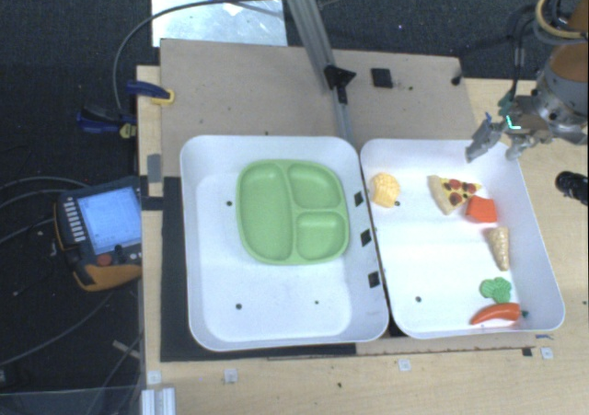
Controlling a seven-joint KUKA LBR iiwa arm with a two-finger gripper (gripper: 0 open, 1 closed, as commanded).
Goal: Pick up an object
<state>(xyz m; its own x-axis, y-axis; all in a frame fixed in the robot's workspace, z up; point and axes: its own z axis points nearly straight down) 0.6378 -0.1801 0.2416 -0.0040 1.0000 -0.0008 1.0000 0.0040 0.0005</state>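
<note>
The right bin [442,312] holds several toy foods: a yellow lumpy piece [385,189] near its left wall, a pizza slice [451,191], an orange-red block [481,210], a beige cone [499,247], a green broccoli [495,289] and a red-orange pepper [495,314] at the front right. My gripper [498,141] hangs above the bin's far right corner, up and to the right of the pizza slice. Its two fingers are spread apart with nothing between them.
The left bin [216,312] carries a green divided plate [293,211]. A slanted grey pole [308,17] rises behind the bins. Left of the bench lies a pendant with a screen [103,229], among cables and clamps [147,91].
</note>
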